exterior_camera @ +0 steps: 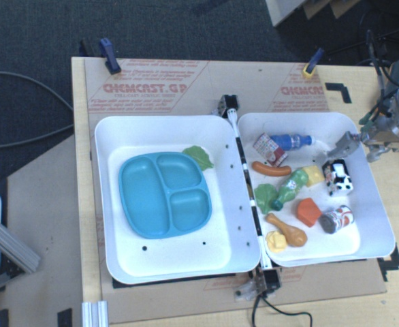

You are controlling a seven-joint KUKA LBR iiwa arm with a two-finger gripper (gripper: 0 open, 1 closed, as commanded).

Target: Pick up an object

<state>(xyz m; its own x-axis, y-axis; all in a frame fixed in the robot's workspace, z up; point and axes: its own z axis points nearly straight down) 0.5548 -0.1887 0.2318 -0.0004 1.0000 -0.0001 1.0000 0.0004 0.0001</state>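
Yellow toy (276, 242) and drumstick (288, 229) sit at the right bin's (376, 240) six o'clock, with the orange block (309, 211) nearby. Gripper (353, 144) hovers at two o'clock above the cow (338, 176); finger state, cannot tell.

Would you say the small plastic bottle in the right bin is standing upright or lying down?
Lying down. The bottle rests on its side on the right bin floor, blue cap pointing toward the arm's side, beside a red-and-white packet.

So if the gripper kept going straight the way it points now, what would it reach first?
The gripper points left and down into the right bin. The cow toy lies nearest below it, so that is probably first, though height above the bin is unclear.
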